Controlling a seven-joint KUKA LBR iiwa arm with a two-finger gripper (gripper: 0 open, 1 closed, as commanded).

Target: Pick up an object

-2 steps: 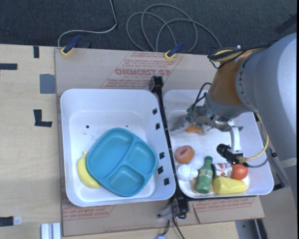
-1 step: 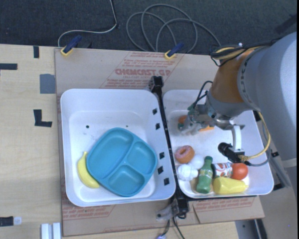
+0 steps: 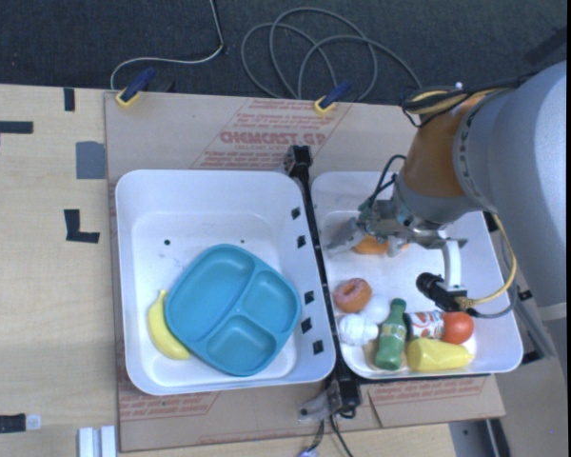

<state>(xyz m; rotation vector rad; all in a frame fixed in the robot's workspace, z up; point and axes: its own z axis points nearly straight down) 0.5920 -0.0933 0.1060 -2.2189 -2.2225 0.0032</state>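
Gripper (image 3: 376,228) lowered into the upper part of the right bin (image 3: 500,350), reaching in from the right on a grey arm (image 3: 523,150) with an orange band (image 3: 433,155). Finger opening impossible to judge from above; nothing visibly held. Small orange object (image 3: 369,247) lying on the bin floor right at the gripper, partly hidden beneath it; contact unclear.

Lower in the same bin, well apart from the gripper: glazed doughnut (image 3: 352,294) near the left wall, small white item (image 3: 355,329) just below it, green bottle (image 3: 392,334) beside that, yellow piece (image 3: 440,354) along the bottom edge, red tomato-like ball (image 3: 458,327) just above the yellow piece, and a red-and-white can (image 3: 424,324) between bottle and ball.

Left bin (image 3: 133,208) alongside, holding a blue divided plate (image 3: 232,308) tilted over a yellow banana (image 3: 162,329) at its lower left.

Both bins resting on a cardboard sheet (image 3: 257,141). Grey cables (image 3: 309,50) looped on the dark floor beyond.
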